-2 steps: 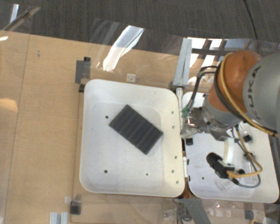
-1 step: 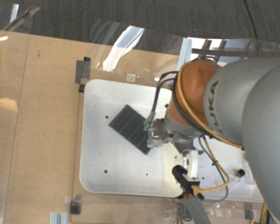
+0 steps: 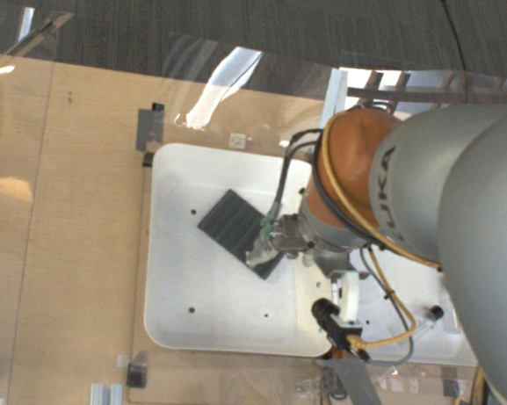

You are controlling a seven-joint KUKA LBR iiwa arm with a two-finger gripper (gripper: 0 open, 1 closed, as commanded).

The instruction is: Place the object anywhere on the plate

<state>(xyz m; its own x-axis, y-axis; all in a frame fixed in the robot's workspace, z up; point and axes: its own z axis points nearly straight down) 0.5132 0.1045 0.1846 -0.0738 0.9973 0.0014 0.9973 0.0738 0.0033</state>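
Your two-finger gripper (image 3: 262, 253) is sitting low over the left bin, right at the right-hand end of the dark grey, ribbed, flat rectangular object (image 3: 235, 228). Its tip is overlapping that end of the object, but you cannot tell from this angle whether it is clenched on the object or released, since the wrist hardware is crowding the spot. The dark object is lying flat and turned at a diagonal on the floor of the shallow white plastic bin (image 3: 174, 305), roughly in the middle of its right half, well apart from the bin's left and near walls. Above the gripper, the grey arm with its orange band (image 3: 363, 163) is reaching in from the right and covering most of the neighbouring bin. Black and yellow cables (image 3: 383, 336) are looping below the wrist. Both bins are resting on the light wooden bench (image 3: 57, 224).
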